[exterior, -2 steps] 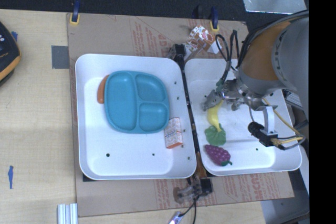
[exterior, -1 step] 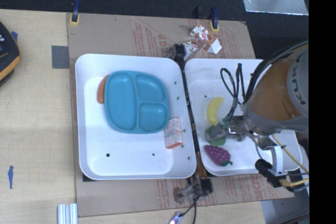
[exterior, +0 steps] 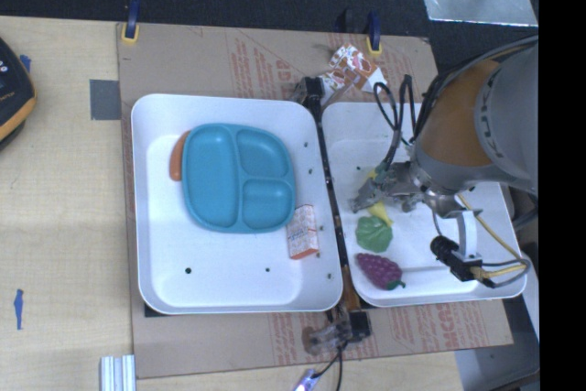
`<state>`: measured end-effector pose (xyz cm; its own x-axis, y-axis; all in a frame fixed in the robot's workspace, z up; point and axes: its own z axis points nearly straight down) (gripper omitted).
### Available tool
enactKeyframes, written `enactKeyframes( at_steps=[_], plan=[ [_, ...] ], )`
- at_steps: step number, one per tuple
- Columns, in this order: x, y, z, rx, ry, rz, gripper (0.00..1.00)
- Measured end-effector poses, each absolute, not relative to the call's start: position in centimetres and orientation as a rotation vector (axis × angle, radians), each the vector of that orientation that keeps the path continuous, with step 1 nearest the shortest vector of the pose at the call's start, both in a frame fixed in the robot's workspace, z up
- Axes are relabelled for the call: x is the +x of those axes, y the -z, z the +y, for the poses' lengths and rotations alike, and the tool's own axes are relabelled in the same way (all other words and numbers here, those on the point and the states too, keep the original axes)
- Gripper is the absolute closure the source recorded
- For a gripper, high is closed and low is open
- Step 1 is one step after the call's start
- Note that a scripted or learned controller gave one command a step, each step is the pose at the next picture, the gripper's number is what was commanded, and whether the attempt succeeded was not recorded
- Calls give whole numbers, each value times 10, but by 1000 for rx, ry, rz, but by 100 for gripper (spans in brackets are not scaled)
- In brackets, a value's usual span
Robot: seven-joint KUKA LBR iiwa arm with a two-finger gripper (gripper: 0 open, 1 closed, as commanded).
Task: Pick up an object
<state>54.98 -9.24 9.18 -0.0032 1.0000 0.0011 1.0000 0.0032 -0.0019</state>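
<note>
Camera view showed two white bins (exterior: pixel 151 197): the left held one blue divided plate (exterior: pixel 238 177) and one small packet (exterior: pixel 303 232); the right held one green toy (exterior: pixel 374 233) and one purple grape bunch (exterior: pixel 379 270). Just above them the hand (exterior: pixel 389 188) hung, its state impossible to tell. Closing there could miss the toy or snag nearby cables.

I see open white floor along the front and left of the left bin (exterior: pixel 156 197); the blue divided plate (exterior: pixel 240 177) fills its middle, with a small packet (exterior: pixel 303 231) near the right wall. In the right bin (exterior: pixel 348 142), the back left corner lies bare. The arm (exterior: pixel 476 124) covers its right side, and green toy (exterior: pixel 374 233) and purple grapes (exterior: pixel 379 270) crowd the front.
</note>
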Motion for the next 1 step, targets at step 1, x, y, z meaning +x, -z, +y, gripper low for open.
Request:
enactKeyframes(
  at_steps=[1],
  plan=[
    [550, -102, -93, -2213, -3, -2224, 100]
  ],
)
